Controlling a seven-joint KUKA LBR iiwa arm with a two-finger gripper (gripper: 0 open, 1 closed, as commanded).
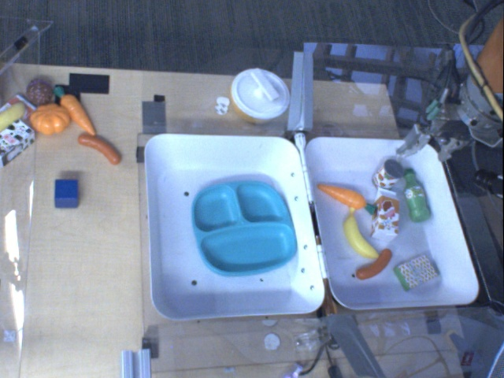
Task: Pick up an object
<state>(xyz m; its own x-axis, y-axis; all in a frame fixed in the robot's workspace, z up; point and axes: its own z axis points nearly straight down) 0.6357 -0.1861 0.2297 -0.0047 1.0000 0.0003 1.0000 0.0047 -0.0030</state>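
From the camera view, the arm is cut off by the right edge of the frame, so just its wrist and the gripper (pixel 429 142) appear, at the far right corner of the right bin (pixel 465 286). The fingers are small and blurred against the rim there; whether they are wide or narrow cannot be told, and nothing is seen between them.

The right bin holds seven small things. One carrot (pixel 342 195) lies towards its left side, with one banana (pixel 359 238) nearer and one sausage (pixel 372 264) nearer still. One green bottle (pixel 416 196) lies right of two brown-and-white printed packs, one far (pixel 387 176) and one near (pixel 386 216); their prints are too small to read. One green meshed block (pixel 416 271) sits at the near right.

The left bin (pixel 169 290) carries one blue divided tray (pixel 244 227) with three compartments.

On the tabletop (pixel 94 274), one white lidded cup (pixel 261 94) stands beyond the bins. At the far left lie a second carrot (pixel 77 113), a second sausage (pixel 100 149), one small pumpkin (pixel 50 120), one blue cube (pixel 67 193) and a dark round thing (pixel 40 92) that is hard to identify. A printed box (pixel 16 142) is cut off by the left edge.
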